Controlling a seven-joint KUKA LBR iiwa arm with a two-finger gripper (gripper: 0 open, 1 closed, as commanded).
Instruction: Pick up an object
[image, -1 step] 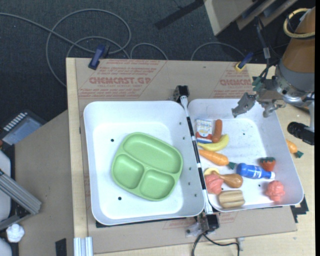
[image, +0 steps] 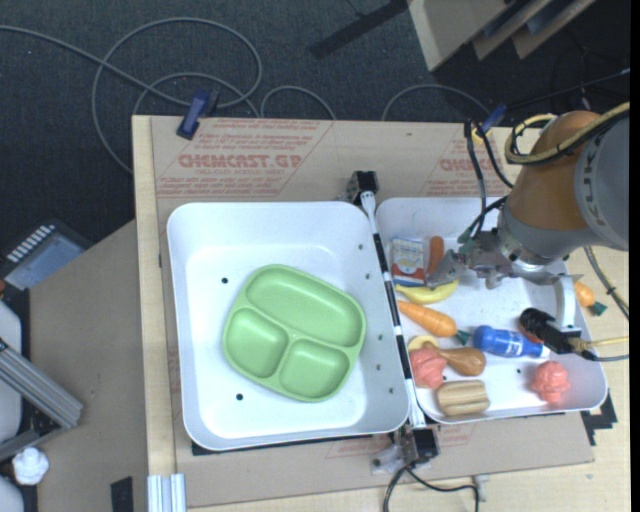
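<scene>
Reaching in from the right, the grey arm (image: 560, 200) hangs its claw (image: 470, 262) low over the right bin (image: 590, 390), just above a banana (image: 428, 293). How far the claw is open cannot be told, nor whether it grips anything. A carrot (image: 428, 319) and a blue bottle (image: 508, 343) lie nearby. The left bin (image: 190, 300) holds a green tray (image: 292, 332).

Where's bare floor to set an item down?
Left white bin: bare floor all around the green three-compartment plate, widest along the far wall and left side. Right white bin: crowded, toys from the yellow banana down to the tan bread roll.
</scene>
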